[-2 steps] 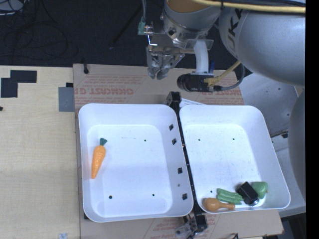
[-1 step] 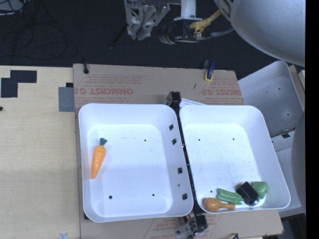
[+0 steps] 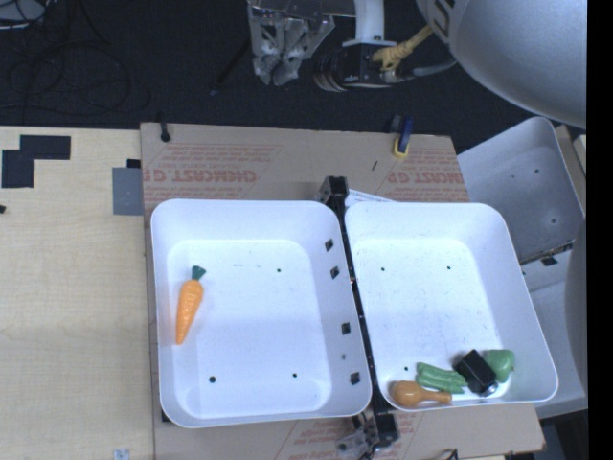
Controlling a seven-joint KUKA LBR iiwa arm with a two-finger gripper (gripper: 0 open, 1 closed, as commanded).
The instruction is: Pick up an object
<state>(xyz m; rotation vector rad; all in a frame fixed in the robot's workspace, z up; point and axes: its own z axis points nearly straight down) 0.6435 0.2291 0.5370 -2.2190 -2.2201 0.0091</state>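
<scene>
Carrot (image 3: pixel 189 305), orange with a green top, lying at nine o'clock in the left bin (image 3: pixel 239 220), alone on the white floor. At five o'clock in the right bin (image 3: pixel 431 220): a green pod (image 3: pixel 441 377), a black block (image 3: pixel 476 371), a green piece (image 3: pixel 500 360), an orange pear shape (image 3: pixel 417 394), all close together. Gripper (image 3: pixel 280 54) up at twelve o'clock, well apart from both bins, grasping nothing; jaw state cannot be told.

Carrot (image 3: pixel 189 304) in left bin (image 3: pixel 239 220), pincer (image 3: pixel 284 46) above bench
</scene>
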